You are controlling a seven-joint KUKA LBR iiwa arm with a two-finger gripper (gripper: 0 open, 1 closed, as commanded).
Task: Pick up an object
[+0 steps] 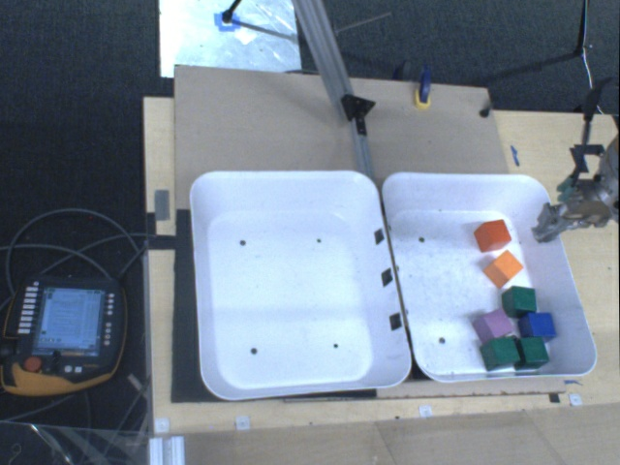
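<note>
Gripper: the gripper (554, 223) sits at the right edge of the frame, just over the upper right rim of the right bin (441, 194); whether it is open or closed cannot be told, and nothing is seen in its hold.
Objects to pick: all lie in the right bin, bunched along its right wall.
Upper pair: a red-orange block (492, 234) with a lighter orange block (503, 268) just below it, both close to the right rim.
Lower cluster: a green block (519, 300), a purple block (495, 325), a blue block (538, 325), and two green blocks (515, 354) at the lower right corner, packed together and touching or nearly so.
Open room, right bin: the left and middle floor is bare, from the dividing wall across to the blocks.
Left bin: the left bin (208, 260) fills the centre of the frame, its right rim against the right bin's left rim.
Edges: the blocks sit tight to the right wall and lower right corner, leaving little room on that side.
In the way: a grey pole (327, 51) slants from the top of the frame to the bins' shared upper corner.
Around: a control pendant (65, 336) with cables lies at the lower left, off the surface (281, 124).
</note>
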